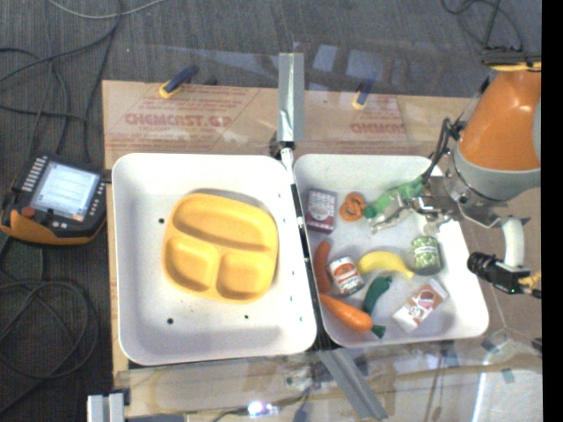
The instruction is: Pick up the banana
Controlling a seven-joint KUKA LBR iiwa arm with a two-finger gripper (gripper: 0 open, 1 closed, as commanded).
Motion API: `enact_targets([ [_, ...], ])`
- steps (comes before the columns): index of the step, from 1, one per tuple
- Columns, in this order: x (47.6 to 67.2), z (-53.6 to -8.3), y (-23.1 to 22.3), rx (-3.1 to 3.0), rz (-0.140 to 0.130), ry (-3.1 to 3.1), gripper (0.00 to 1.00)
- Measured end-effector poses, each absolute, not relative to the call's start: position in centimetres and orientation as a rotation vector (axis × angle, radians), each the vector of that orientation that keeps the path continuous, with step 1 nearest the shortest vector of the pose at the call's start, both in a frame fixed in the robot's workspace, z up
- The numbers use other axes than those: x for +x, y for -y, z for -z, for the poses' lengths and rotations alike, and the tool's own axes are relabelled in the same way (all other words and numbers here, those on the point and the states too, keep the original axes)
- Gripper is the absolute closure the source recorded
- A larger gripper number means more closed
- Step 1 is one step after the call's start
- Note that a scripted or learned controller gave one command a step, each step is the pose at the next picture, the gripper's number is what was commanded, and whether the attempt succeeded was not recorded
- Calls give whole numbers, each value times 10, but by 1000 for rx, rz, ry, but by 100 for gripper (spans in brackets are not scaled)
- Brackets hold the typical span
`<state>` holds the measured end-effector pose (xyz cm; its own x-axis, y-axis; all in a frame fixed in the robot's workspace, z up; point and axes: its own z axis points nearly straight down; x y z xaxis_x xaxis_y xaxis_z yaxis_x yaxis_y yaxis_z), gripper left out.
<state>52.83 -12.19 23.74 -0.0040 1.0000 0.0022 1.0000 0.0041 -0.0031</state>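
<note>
Plastic, cardboard and metal on the bench

The two white bins look like smooth matt plastic; the yellow tray is plastic with a soft shine. The banana and the carrot look like smooth, slightly glossy plastic. The brown sheet under the bins looks like matt cardboard. The gripper looks metallic.

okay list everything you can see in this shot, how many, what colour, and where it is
bins: 2, white, side by side on bench
tray: 1, yellow, left bin
banana: 1, yellow, right bin centre
carrot: 1, orange, right bin front
can: 1, red label, left of banana
carton: 1, white and red, right bin front right
box: 1, purple, right bin back left
pendant: 1, orange and black, far left
gripper: 1, metal, above right bin, behind banana
</note>
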Motion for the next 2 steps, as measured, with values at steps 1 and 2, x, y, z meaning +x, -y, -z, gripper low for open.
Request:
enact_targets([
  [1, 513, -98, 159, -2240, 2, 2195, 0],
  [2, 514, -107, 158, -2238, 5, 2193, 100],
])
